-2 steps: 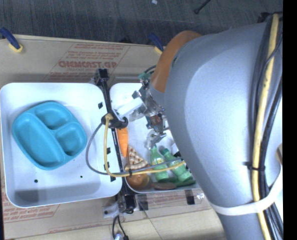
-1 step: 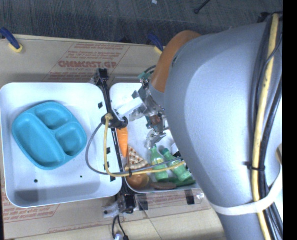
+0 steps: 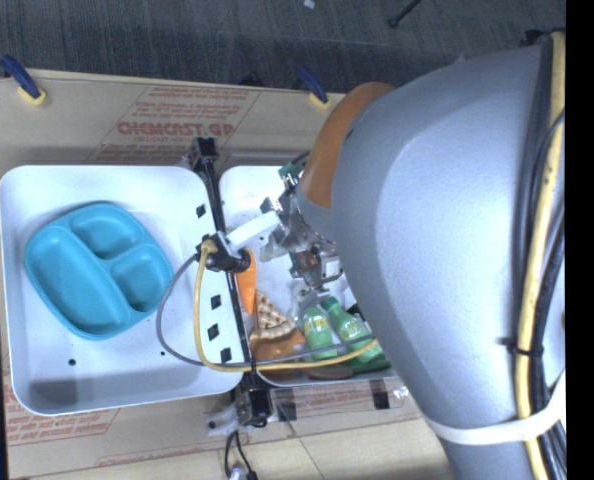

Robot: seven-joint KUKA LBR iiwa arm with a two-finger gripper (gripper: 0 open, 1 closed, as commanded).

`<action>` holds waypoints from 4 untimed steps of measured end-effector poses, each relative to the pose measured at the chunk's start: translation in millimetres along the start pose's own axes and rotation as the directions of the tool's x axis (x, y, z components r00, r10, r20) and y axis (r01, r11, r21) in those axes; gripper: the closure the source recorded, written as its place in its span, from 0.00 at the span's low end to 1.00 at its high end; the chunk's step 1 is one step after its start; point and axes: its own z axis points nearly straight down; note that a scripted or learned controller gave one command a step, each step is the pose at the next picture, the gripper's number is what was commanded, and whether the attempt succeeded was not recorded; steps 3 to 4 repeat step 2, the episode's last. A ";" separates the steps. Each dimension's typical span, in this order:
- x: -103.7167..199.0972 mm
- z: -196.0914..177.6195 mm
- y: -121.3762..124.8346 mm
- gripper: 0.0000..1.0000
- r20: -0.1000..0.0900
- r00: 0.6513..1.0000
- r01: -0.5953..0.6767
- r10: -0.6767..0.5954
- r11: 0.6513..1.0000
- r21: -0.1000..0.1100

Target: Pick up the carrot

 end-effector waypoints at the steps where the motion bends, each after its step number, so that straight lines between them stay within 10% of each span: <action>1: 0.1 0.2 -0.6 0.00 0.000 1.000 0.000 0.000 1.000 0.001; 4: 0.1 0.2 -0.6 0.00 0.000 1.000 0.000 0.000 1.000 0.002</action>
